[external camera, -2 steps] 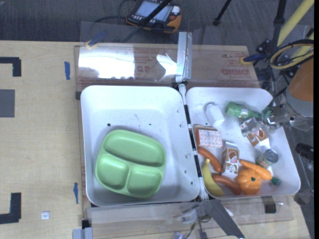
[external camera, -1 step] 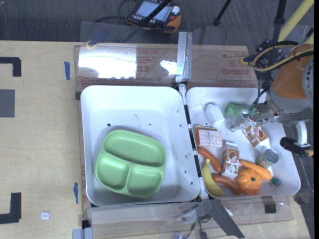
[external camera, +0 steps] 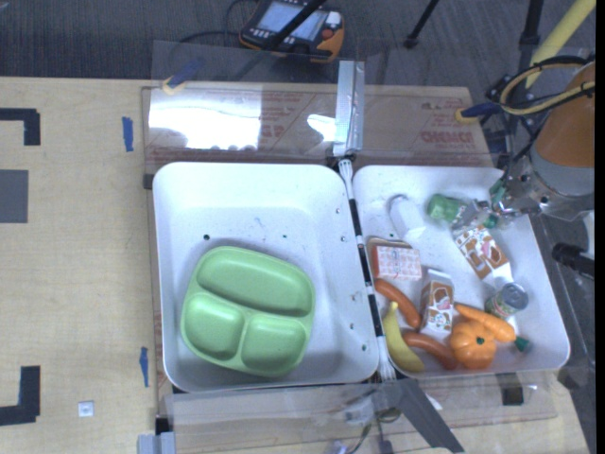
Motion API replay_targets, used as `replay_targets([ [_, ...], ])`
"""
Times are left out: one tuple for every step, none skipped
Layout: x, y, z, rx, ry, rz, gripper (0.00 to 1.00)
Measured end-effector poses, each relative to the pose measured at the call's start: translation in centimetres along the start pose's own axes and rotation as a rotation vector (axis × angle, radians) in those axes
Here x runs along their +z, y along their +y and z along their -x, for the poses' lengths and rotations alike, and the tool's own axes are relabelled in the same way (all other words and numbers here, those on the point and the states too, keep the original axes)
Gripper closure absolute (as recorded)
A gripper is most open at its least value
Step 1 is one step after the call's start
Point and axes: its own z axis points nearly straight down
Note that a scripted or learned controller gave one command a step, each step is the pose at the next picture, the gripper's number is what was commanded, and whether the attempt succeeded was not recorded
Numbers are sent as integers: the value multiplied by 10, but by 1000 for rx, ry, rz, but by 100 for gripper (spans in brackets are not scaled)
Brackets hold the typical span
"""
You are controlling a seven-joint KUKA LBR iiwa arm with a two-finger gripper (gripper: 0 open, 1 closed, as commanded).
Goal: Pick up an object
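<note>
Plate [external camera: 248, 310], green and divided, lies in the left bin [external camera: 180, 192] with bare floor above it. Toys crowd the right bin's [external camera: 553, 320] lower half: banana [external camera: 398, 340], carrot [external camera: 484, 321], can [external camera: 508, 299]. Gripper [external camera: 499, 202] hangs at its upper right corner beside a green packet [external camera: 442, 207]; grip state cannot be told.

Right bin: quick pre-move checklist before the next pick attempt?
1. Gripper over the right bin, at its far right corner: ok.
2. Object held in the jaws: cannot tell.
3. Nearest targets, green item and snack packet, unobstructed from above: ok.
4. Near-edge pile (banana, orange pepper, carton) crowded and touching: not ok for a clean grasp.
5. Left bin holds the green divided plate, clear of the arm: ok.
</note>
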Motion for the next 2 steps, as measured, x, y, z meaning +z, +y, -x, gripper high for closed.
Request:
replay_targets([
  [-10, 1, 1, -1, -7, 3, 100],
  [-105, 17, -66, 135, -8, -2, 100],
])
